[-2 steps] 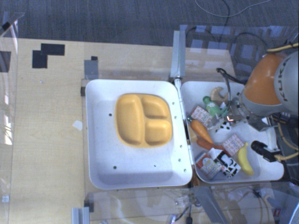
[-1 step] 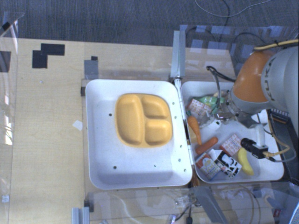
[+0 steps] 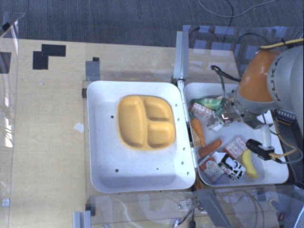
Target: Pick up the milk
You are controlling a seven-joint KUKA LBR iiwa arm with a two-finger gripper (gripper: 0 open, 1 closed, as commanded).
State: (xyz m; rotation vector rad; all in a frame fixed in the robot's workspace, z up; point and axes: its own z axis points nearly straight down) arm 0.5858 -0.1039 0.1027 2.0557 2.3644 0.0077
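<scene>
- Light wooden counter (image 3: 52, 141) carrying two shallow white plastic bins side by side: left bin (image 3: 102, 127) at frame centre, right bin (image 3: 278, 175) at right.
- Left bin: yellow three-compartment plastic tray (image 3: 145, 121), upper middle of bin.
- Grey arm with orange band (image 3: 266, 77) reaching in from right edge, wrist over upper part of right bin.
- Gripper (image 3: 224, 114) low over upper-middle of right bin, among the items; spread or pressed together: cannot tell, tips blurred into clutter.
- Milk: small black-and-white carton (image 3: 231, 166), lower middle of right bin, lying flat, well apart from gripper, nothing gripping it.
- Yellow banana (image 3: 249, 164) just right of carton, touching or nearly.
- Small red-and-blue packet (image 3: 212, 169) just left of carton.
- Pink-and-white patterned box (image 3: 235, 147) just above carton.
- Orange carrot (image 3: 198, 132) along left wall of right bin; reddish sausage (image 3: 210, 147) below it, tilted.
- Green bag (image 3: 209, 102) and red-and-white box (image 3: 201, 110) at top of right bin, just left of gripper.
</scene>
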